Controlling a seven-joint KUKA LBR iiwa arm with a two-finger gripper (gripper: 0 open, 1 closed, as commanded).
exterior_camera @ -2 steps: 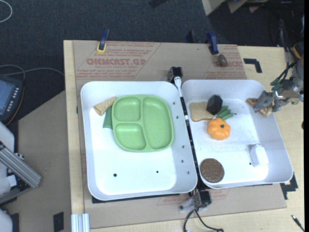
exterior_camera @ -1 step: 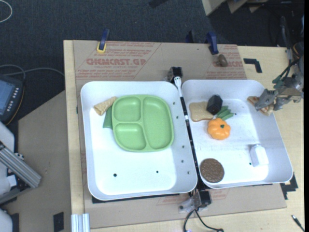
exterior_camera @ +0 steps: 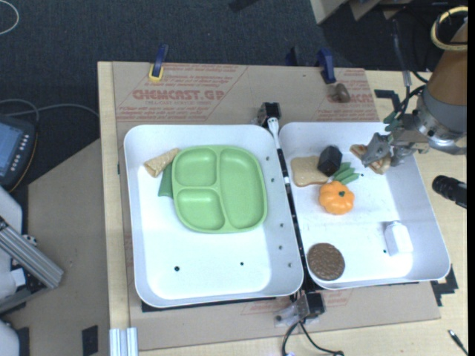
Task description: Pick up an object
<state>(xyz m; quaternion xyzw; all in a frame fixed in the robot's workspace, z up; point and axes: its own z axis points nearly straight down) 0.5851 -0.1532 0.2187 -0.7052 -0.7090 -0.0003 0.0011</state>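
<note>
My gripper (exterior_camera: pixel 380 151) hangs low over the far right part of the right bin (exterior_camera: pixel 427 221). A small tan piece (exterior_camera: pixel 361 153) lies right at its left side, touching or nearly so; whether it is held I cannot tell. To the left of it sit a black lump (exterior_camera: pixel 329 158), a green leafy piece (exterior_camera: pixel 346 173), a tan bread slice (exterior_camera: pixel 304 171) and an orange pumpkin (exterior_camera: pixel 337 198). Nearer the front lie a brown round patty (exterior_camera: pixel 326 261) and a small white block (exterior_camera: pixel 397 237).
The left bin (exterior_camera: pixel 148 258) holds a green divided plate (exterior_camera: pixel 220 188), with a tan wedge (exterior_camera: pixel 159 162) and a green scrap (exterior_camera: pixel 164 185) at the plate's left edge. Clamps (exterior_camera: pixel 156 67) grip the board's far edge. The arm's grey wrist (exterior_camera: pixel 445 117) stands over the bin's right rim.
</note>
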